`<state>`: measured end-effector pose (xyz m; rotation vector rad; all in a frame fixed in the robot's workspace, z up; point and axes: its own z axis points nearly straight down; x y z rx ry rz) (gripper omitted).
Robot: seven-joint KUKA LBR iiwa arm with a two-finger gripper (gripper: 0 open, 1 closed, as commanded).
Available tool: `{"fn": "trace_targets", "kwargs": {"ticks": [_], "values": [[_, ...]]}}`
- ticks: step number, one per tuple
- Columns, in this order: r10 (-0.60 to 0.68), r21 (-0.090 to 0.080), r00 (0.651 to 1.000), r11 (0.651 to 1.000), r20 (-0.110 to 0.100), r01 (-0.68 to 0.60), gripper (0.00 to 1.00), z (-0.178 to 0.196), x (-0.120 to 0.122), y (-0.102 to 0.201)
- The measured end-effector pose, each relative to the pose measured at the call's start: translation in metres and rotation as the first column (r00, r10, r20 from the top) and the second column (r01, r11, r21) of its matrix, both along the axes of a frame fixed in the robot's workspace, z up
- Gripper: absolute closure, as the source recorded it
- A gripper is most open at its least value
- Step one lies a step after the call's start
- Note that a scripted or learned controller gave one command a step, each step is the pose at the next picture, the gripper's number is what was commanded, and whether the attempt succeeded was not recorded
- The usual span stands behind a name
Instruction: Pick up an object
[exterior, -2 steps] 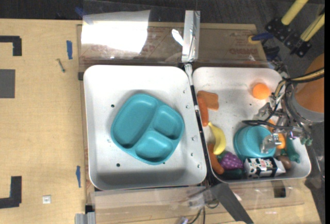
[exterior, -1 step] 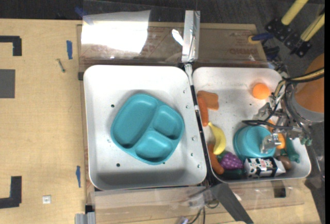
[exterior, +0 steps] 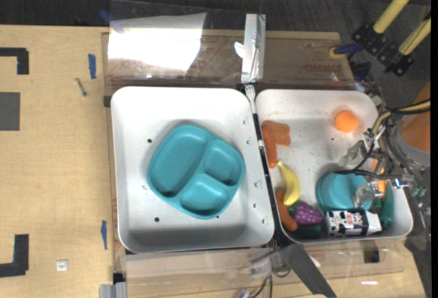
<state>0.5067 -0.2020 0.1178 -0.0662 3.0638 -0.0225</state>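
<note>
Hovering at the right bin's [exterior: 321, 99] three o'clock edge, gripper [exterior: 375, 187] jaw state untellable, teal cup [exterior: 340, 188] lying toward nine o'clock.

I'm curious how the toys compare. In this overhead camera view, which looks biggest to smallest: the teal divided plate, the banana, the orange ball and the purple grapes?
1. Teal divided plate, by far the largest.
2. Banana.
3. Orange ball and purple grapes look about alike, so I won't rank them.
</note>
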Motion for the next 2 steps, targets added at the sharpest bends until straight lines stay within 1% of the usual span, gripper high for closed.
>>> {"fn": "trace_targets", "kwargs": {"ticks": [1,2], "values": [[-0.075,-0.015,0.997,0.997,0.002,0.075,0.0,0.001,-0.001,0.037],[-0.044,0.002,0.999,0.999,-0.004,0.044,0.0,0.0,-0.002,0.005]]}}
